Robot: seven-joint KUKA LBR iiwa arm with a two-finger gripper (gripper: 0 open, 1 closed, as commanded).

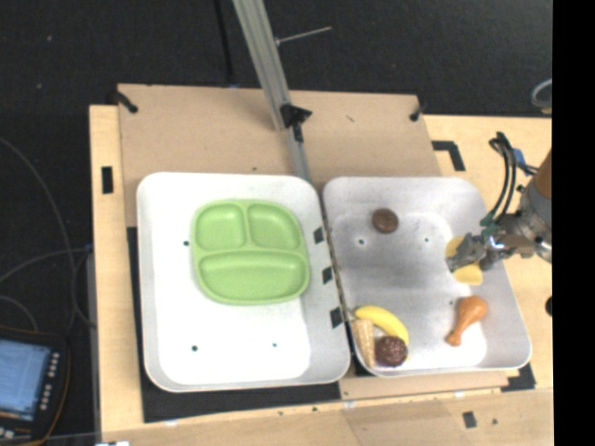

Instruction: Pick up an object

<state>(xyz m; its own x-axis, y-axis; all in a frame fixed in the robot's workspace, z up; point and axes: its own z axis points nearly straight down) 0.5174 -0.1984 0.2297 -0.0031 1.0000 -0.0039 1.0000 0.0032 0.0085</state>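
The right bin [409, 258] holds several toy foods. A brown round piece [385, 219] lies near its back. A yellow banana [382, 321] and a dark maroon ball [391, 349] sit in the front left corner. An orange drumstick [467, 318] lies at the front right. My gripper [471, 252] reaches in from the right edge and hangs low over a small yellow piece [468, 273], which peeks out on both sides of it. The gripper hides the middle of that piece.
The left bin [167, 342] carries a green divided plate [251, 252]. A slanted metal rail [265, 54] crosses the back of the bench above the gap between the bins. Black cables [507, 170] trail near the wrist.
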